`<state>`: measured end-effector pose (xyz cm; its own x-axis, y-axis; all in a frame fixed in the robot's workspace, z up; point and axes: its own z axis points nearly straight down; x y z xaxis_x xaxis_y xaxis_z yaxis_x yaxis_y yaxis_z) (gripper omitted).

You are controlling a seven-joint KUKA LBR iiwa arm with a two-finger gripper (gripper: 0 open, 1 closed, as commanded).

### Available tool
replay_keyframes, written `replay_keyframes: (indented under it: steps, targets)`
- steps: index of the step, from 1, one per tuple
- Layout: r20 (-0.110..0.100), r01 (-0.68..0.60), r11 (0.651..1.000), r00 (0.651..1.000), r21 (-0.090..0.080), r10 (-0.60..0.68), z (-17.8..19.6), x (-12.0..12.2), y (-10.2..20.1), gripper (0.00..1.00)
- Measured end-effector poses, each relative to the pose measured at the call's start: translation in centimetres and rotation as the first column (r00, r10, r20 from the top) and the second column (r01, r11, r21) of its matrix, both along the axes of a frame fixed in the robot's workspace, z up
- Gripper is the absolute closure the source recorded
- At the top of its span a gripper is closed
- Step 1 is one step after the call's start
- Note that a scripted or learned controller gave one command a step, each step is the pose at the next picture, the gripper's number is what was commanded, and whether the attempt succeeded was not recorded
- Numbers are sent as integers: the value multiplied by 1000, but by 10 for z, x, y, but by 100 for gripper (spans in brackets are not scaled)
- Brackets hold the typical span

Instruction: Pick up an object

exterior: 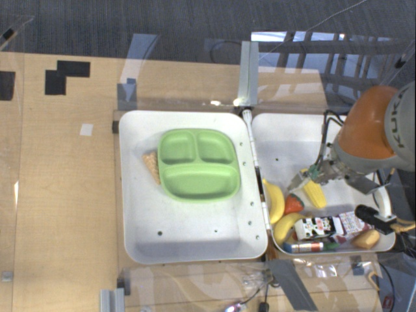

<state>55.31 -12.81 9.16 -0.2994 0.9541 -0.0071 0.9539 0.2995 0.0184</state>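
— Across the tabletop [58,194], what do you see?

— Pale wood, with black squares [67,75] near the far left edge and a small white tag [86,130] closer in. Beyond the far edge lies dark grey carpet [162,8], and a thin cable [338,12] runs over it at the upper right. Clear panels stand around the work area and throw faint reflections.

— And the bins?

— Two, side by side, touching along a metal rail [249,70]. The left bin [188,239] holds a green tray [197,163] with three compartments, lying flat near its middle. A tan, grainy piece [151,166] pokes out from under the tray's left edge.

— The right bin?

— The right bin [286,138] is crowded along its near edge. Two bananas [275,201] lie near the rail, one above the other, with a red fruit [294,204] just beside them. A printed box [320,226] lies to the right, a marker [305,246] below it, and a brown lump [367,238] in the near right corner.

— Where is the arm?

— The arm [370,132] reaches in from the right, orange band over the bin's right side. The jaws [312,177] point down and left, and a yellow block [314,194] sits right at their tip, touching or nearly so. I cannot tell whether the jaws are spread or pinching it.
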Motion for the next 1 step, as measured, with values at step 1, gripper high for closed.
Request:
replay_keyframes:
  steps: [1]
  targets:
    - [3, 0, 1000, 1000, 5, 0, 11, 2, 2, 100]
